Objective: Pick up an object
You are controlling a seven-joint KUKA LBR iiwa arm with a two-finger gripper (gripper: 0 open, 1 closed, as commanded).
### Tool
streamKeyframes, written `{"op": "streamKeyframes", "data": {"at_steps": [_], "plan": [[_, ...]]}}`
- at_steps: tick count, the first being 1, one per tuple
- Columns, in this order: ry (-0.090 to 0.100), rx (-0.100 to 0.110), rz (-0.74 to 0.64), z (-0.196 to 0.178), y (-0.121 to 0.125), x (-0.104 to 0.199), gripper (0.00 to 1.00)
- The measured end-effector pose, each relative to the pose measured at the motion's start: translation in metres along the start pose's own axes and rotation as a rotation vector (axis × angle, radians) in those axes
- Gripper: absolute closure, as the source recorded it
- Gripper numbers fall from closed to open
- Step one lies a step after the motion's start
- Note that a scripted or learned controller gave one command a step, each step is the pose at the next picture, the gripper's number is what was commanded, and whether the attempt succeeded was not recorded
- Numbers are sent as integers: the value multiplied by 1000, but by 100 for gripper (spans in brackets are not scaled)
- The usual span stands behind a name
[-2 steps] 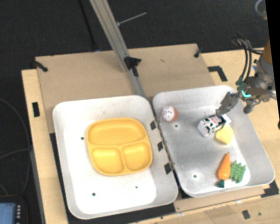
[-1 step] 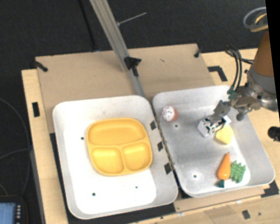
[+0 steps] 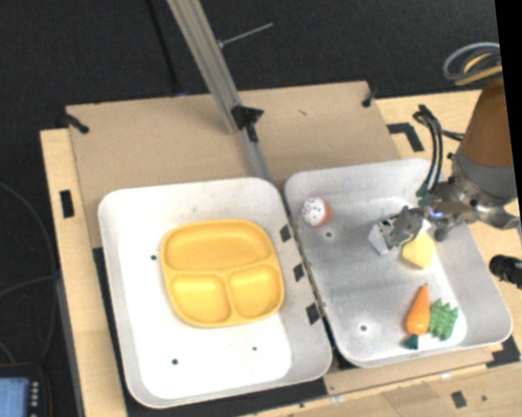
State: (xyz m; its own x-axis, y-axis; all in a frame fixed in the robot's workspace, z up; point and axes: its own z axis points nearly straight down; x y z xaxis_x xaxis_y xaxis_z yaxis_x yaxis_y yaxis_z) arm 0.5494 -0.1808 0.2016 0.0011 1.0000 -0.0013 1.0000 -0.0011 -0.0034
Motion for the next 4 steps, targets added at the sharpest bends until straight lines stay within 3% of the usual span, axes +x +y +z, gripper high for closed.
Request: {"op": "streamKeyframes", "data": {"at_steps": [1,2,4], "plan": [[1,2,0,63,-1,-3,0],[-1,-8,5,48,1,-5,100],[-2,-11,-4,-71,8,-11,100]]}}
